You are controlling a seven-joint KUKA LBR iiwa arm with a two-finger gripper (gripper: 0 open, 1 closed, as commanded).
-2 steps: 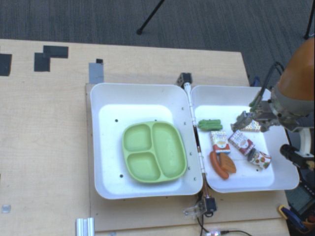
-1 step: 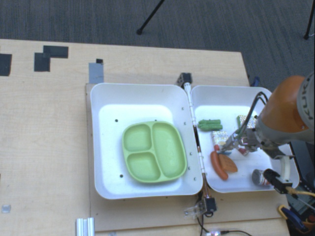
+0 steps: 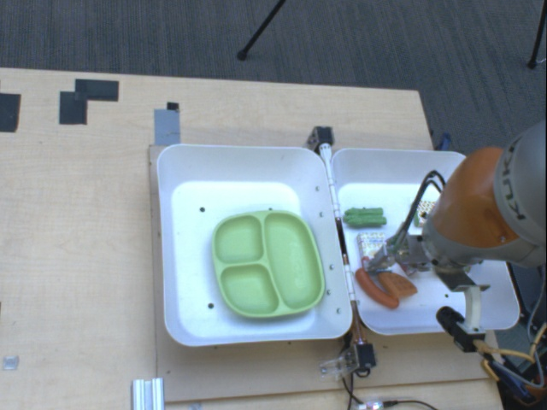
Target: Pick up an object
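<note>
Gripper point(image 3: 386, 263) low in the right bin point(image 3: 427, 165), at the end of the grey arm with its orange band point(image 3: 479, 199); we cannot tell from this slanted view whether it is released or clenched, and we see nothing we could call held.

We place the likeliest target, an orange-red carrot-shaped toy point(image 3: 380, 287), on the right bin's floor near its front left corner, lying flat and slanted, just below and touching or nearly touching the gripper. A speckled pale item point(image 3: 371, 244) lies just behind it, partly hidden by the tool. A green ridged piece point(image 3: 364, 218) rests further back, apart from both. The left bin point(image 3: 184, 229) bears a green three-compartment tray point(image 3: 267, 263).

We judge the carrot to be light, probably hollow plastic or soft rubber, smooth and rounded, so it may roll or squirt out of a pinch. We would take it across its thick middle, fingers square to its long axis, not at the tapered ends. Its nearness to the bin wall and the speckled item leaves little room for the fingers.
</note>
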